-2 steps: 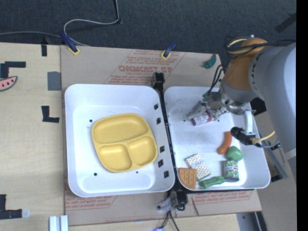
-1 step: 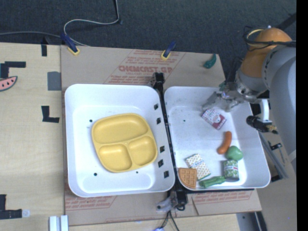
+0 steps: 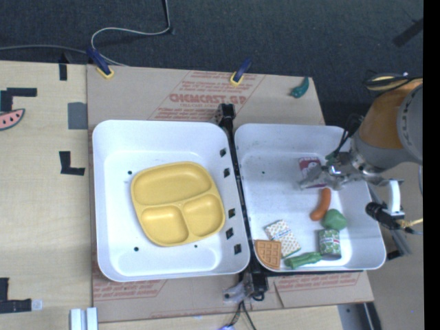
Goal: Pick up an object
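Observation:
The right bin holds several small items. An orange sausage-shaped piece lies near its middle right, with a green rounded piece touching its lower end. A green can, a green pickle-like piece, a waffle and a pale cracker lie along the front. A small red and white item lies farther back. My gripper reaches in from the right, low over the bin floor, between the red and white item and the sausage's upper end. I see nothing held in it.
The left bin holds a yellow divided plate. The bins stand on a cardboard sheet held by yellow clips. A cable runs across the dark floor behind. The arm's orange band is beside the right bin's rim.

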`<state>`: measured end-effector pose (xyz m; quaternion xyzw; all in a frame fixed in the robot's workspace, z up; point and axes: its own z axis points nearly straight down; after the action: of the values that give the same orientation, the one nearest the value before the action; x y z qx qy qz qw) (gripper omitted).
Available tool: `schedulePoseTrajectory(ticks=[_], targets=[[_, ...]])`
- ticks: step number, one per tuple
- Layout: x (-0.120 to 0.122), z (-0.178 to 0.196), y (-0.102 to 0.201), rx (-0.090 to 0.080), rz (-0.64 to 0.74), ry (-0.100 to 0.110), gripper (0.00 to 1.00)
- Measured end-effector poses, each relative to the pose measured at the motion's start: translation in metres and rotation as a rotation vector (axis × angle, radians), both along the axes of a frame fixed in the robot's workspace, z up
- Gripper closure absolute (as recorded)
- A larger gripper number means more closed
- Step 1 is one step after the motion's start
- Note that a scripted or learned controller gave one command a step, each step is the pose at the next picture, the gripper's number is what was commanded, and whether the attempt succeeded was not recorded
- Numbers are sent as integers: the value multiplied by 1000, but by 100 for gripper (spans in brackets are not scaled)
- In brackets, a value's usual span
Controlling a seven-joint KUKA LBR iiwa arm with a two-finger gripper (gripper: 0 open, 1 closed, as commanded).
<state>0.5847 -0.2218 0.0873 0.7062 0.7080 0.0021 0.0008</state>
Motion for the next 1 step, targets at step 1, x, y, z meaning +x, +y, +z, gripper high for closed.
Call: schedulePoseTrajectory(ticks=[1], targets=[[52, 0, 0, -1, 1, -1, 0]])
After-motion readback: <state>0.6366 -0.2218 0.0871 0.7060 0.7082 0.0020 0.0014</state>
